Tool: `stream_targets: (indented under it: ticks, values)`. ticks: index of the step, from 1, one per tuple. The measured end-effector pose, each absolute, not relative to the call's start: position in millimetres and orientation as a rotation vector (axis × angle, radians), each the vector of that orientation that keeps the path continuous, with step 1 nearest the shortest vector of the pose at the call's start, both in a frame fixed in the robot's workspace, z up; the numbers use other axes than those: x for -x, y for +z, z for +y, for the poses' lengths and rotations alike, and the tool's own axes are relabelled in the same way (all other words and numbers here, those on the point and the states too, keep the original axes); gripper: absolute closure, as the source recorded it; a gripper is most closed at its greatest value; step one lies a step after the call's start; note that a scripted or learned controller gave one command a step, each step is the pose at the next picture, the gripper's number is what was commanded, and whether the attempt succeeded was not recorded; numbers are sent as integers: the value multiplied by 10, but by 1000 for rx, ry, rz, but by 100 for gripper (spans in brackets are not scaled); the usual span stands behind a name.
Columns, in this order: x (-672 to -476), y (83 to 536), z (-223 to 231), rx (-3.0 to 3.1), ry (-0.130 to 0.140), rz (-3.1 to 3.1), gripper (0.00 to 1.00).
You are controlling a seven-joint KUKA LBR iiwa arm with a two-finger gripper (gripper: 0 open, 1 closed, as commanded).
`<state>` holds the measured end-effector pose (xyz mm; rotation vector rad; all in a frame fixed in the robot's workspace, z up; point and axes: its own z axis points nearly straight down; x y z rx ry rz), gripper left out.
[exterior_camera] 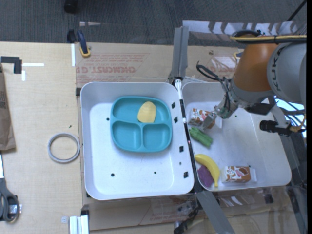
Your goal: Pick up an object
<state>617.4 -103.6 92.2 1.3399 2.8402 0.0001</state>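
My gripper [213,120] hangs low over the upper left part of the right bin [265,147]. It sits right against a small red-and-white snack packet [197,115], on the packet's right side. Just below lies a green vegetable-shaped toy [201,136]. A yellow banana [208,166] rests at the bin's front left, partly over a purple item [204,177]. A brown-and-white carton [238,174] lies to the right of the banana.
The left bin [97,155] holds a teal divided plate [141,133] with a yellow lemon-like object [146,112] in its top compartment. A roll of tape [64,147] lies on the bench to the left. A metal divider [180,52] stands between the bins at the back.
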Motion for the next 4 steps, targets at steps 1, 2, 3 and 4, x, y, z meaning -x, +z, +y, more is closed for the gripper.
stream_targets:
  ticks: [1, 2, 3, 4]
  values:
    - [-6482, 930, -1340, -1260, 1, 2874, 0]
    - [-6483, 1037, -1350, -1263, 1, 2873, 100]
    - [-6460, 1432, -1057, -1295, 1, 2858, 100]
    - [-6458, 1428, -1058, -1296, 0, 2859, 0]
